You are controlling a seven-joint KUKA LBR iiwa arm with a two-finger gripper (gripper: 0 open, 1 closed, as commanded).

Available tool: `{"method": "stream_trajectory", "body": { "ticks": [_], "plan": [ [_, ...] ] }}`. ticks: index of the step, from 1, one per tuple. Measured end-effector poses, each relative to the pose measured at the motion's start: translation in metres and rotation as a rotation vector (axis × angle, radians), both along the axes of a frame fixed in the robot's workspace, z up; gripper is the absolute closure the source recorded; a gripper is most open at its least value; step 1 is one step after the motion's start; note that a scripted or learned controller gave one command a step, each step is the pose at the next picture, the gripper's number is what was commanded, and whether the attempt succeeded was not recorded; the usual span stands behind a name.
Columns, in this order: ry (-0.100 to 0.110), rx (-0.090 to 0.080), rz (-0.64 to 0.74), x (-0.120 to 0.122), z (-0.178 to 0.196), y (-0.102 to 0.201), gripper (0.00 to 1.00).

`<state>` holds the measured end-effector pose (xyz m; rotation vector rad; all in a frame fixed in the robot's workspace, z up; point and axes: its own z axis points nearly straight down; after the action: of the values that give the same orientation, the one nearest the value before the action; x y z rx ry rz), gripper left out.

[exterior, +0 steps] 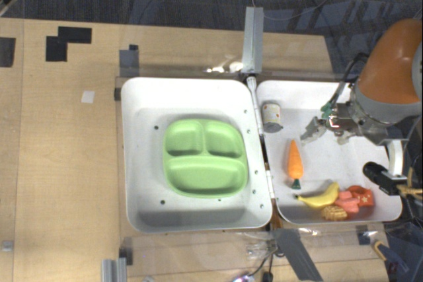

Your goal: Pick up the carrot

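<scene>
While the arm reaches in over the right bin, the end effector hangs above the bin floor with nothing visibly between its fingers. Its jaws look parted, but at this size I cannot tell how far, so call that undecided.

And the prize? The carrot lies just beyond the end effector's tips and a little nearer the camera, apart from them, not touched. It lies lengthwise, orange body pointing away from the camera, dark green stub at the near end.

Further out past the tips stands a small grey can, close to the wall shared with the left bin. Nearer the camera than the end effector, a banana curls right under the carrot's green end, with a red toy and a tan, knobbly piece alongside. The green divided plate sits well off, across the divider.

My read: this looks like a light, stiff plastic toy, smooth and tapered, so it could squirt out of a pinch. Best hold is across the thick middle of the body, jaws closing on its width, well clear of the banana.
</scene>
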<state>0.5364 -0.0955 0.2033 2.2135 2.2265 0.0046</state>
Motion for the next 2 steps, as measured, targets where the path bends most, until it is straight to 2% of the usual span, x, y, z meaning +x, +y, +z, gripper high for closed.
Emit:
{"method": "stream_trajectory", "body": {
  "ticks": [1,2],
  "plan": [
    [-0.005,-0.002,0.089,-0.017,0.146,-0.012,0.00],
    [-0.001,0.000,-0.024,-0.011,0.069,0.050,0.00]
  ]
}}
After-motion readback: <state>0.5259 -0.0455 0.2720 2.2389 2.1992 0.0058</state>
